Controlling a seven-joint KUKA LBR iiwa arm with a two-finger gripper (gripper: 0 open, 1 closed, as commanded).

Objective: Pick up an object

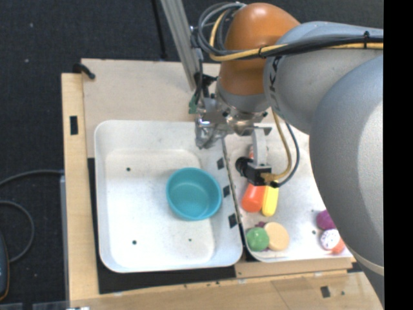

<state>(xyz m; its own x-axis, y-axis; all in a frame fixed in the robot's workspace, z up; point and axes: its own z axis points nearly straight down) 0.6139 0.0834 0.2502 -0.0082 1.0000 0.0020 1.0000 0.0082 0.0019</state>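
The camera looks down from above. The big grey arm [322,89] comes in from the right. Its orange band [258,28] is near the top of the picture.

The end effector [208,133] hangs over the back edge of the left white bin [129,173], close to where the two bins meet. I cannot tell how far open it is, or whether it has hold of anything.

A round blue plastic bowl [193,194] sits right way up in the left bin, near that bin's right side. It is in front of the end effector and does not touch it.

In the right white bin [298,196], a chunky orange toy [251,197] and a yellow toy [270,201] lie side by side, touching, near the left wall. In front of them, a green ball [257,239] and a pale tan round toy [278,236] sit together by the front rim.

Farther right are a purple toy [324,219] and a white speckled toy [330,239], partly hidden by the arm.

Both bins rest on the light brown bench [129,89].
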